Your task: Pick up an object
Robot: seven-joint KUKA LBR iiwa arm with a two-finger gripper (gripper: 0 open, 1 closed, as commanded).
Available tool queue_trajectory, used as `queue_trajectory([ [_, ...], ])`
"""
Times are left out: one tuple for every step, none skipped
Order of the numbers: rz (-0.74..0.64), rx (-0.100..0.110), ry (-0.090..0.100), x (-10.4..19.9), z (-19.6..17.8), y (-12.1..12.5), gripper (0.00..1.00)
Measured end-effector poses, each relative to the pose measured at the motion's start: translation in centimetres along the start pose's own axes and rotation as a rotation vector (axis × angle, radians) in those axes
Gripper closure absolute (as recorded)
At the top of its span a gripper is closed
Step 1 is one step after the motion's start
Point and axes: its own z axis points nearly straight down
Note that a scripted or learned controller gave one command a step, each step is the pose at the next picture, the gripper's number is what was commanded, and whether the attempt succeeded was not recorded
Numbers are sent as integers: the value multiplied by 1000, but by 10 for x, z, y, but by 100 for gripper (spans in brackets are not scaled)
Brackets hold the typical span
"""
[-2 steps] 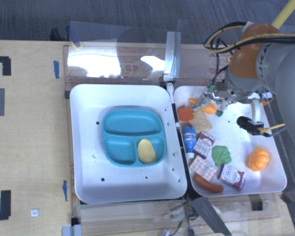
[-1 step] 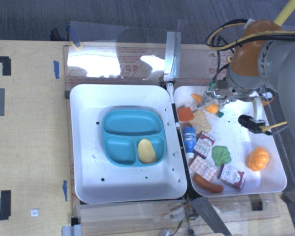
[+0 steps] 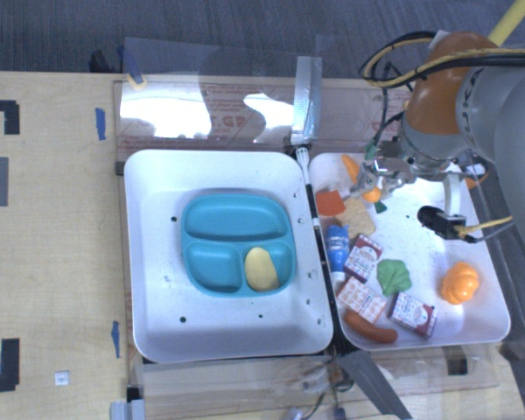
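Gripper [image 3: 381, 178] is positioned low over the rear left corner of the right shallow white bin [image 3: 494, 322]; whether it is spread or closed cannot be determined, and no item is visibly held. Just beside it lie a small orange piece [image 3: 372, 196], a tan square cracker [image 3: 359, 218] and an orange-red block [image 3: 330, 202]. Nearer the front lie a blue bottle [image 3: 337, 248], a green leafy item [image 3: 394, 276], a round orange fruit [image 3: 459, 283] and a red sausage [image 3: 370, 329]. The left shallow white bin [image 3: 149, 234] holds a teal divided tray [image 3: 219, 226] containing a yellow oval item [image 3: 261, 269].
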Motion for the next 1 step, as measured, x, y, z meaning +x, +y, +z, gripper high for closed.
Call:
queue_trajectory([
  [216,-5,0,56,-66,15,100],
])
